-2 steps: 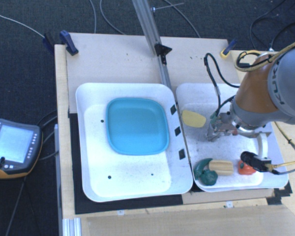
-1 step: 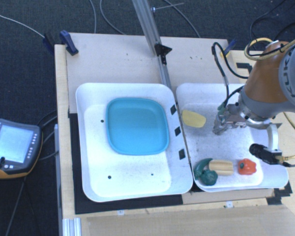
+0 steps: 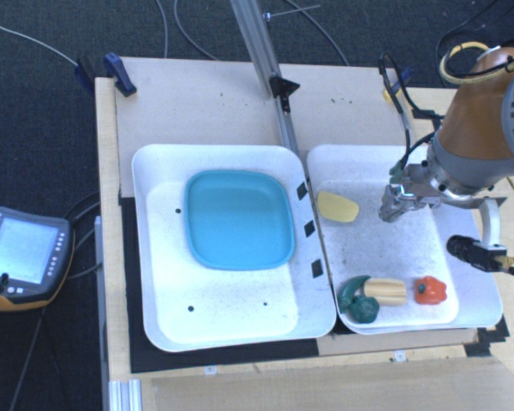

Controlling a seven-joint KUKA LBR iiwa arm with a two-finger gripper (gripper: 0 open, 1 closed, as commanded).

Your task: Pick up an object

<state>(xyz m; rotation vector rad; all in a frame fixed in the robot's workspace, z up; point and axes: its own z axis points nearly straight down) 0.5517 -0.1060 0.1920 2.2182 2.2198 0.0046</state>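
In the right bin (image 3: 428, 229) a pale yellow piece (image 3: 337, 206) lies near the left wall. Along the front wall sit a dark green piece (image 3: 358, 298), a tan cylinder (image 3: 385, 291) lying on its side and touching the green piece, and a red-orange piece (image 3: 429, 290). My gripper (image 3: 396, 205) hangs over the middle of the right bin, to the right of the yellow piece and apart from it. I see nothing between its tips.
The left bin (image 3: 154, 255) holds a blue square plate (image 3: 238, 218). A metal post (image 3: 261, 41) slants down to the divide between the bins. A teach pendant (image 3: 21, 255) lies off the bench at the left.
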